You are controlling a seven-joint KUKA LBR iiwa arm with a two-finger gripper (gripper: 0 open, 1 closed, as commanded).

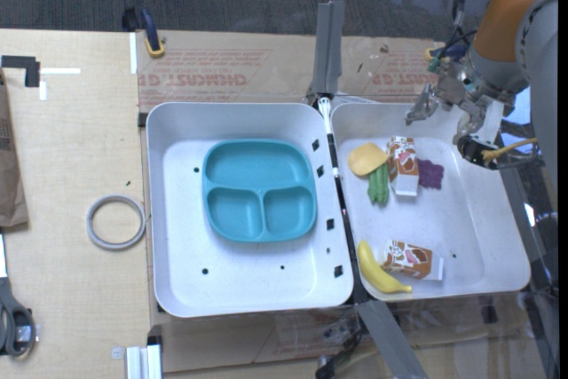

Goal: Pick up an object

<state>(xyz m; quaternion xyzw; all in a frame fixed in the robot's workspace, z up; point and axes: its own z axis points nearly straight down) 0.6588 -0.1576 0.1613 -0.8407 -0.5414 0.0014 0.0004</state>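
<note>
Plate (260, 190) in left bin (169, 217)

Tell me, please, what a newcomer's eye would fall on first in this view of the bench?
Probably the blue tray, alone in the middle of the left bin. Next, the bright food in the right bin: a banana beside a carton near the front, and a green, yellow and purple cluster around a second carton further back. The arm hangs over that bin's far right corner.

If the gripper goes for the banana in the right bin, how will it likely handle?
The banana is curved and smooth, so it may pivot or slip between two fingers. It looks like a light plastic toy, probably stiff. It touches the carton beside it and lies close to the right bin wall, so a push could jam it.
</note>
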